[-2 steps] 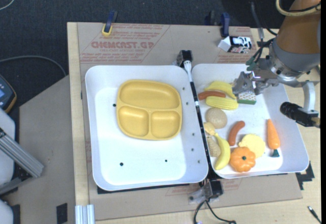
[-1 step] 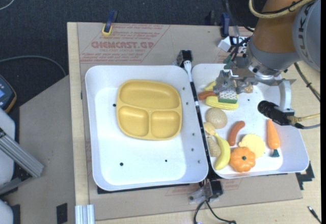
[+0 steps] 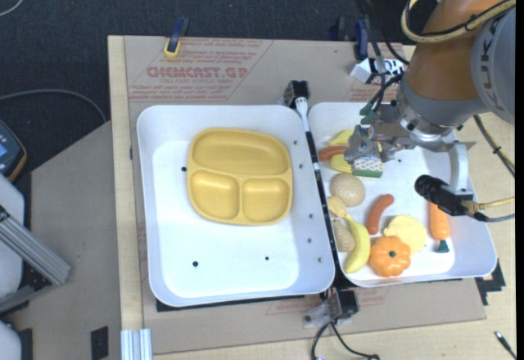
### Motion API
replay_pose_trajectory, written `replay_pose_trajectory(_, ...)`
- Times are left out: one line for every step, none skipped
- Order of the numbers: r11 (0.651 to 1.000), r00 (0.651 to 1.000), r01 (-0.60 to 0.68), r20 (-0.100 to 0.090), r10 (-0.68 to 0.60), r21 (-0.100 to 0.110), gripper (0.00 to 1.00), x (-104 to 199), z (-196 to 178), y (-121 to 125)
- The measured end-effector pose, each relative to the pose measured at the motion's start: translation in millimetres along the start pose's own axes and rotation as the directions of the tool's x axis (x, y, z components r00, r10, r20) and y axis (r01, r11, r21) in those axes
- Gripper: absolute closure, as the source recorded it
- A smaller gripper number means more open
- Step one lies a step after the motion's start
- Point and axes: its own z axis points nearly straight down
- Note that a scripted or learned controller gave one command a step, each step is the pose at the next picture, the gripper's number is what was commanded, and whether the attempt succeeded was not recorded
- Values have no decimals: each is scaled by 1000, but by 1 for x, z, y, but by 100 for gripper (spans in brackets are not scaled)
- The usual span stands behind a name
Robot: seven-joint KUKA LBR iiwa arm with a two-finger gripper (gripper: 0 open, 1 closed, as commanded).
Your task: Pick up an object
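My gripper (image 3: 364, 152) hangs low over the upper left part of the right bin (image 3: 485, 245). Directly under its tip lies a small white speckled block with a green edge (image 3: 369, 167), and I cannot make out whether it is touched. Left of the gripper lie an orange piece (image 3: 330, 153) and a yellow piece (image 3: 341, 138). Below it lie a beige potato (image 3: 348, 189), a red-orange sausage (image 3: 379, 212), a banana (image 3: 356, 242), an orange pumpkin (image 3: 389, 256), a pale yellow piece (image 3: 407, 230) and a carrot (image 3: 440, 223).
The left bin (image 3: 164, 211) holds a yellow divided plate (image 3: 240, 174) in its upper half. The arm's orange band and grey wrist (image 3: 442, 64) lean in over the right bin's top right corner. A black clamp (image 3: 296, 92) sits at the divider between the bins.
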Motion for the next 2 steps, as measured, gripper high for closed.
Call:
replay_pose_trajectory(1000,1000,1,2,-1,-9,100,-4,-20,8)
replay_pose_trajectory(1000,1000,0,1,0,-5,100,-9,-17,7)
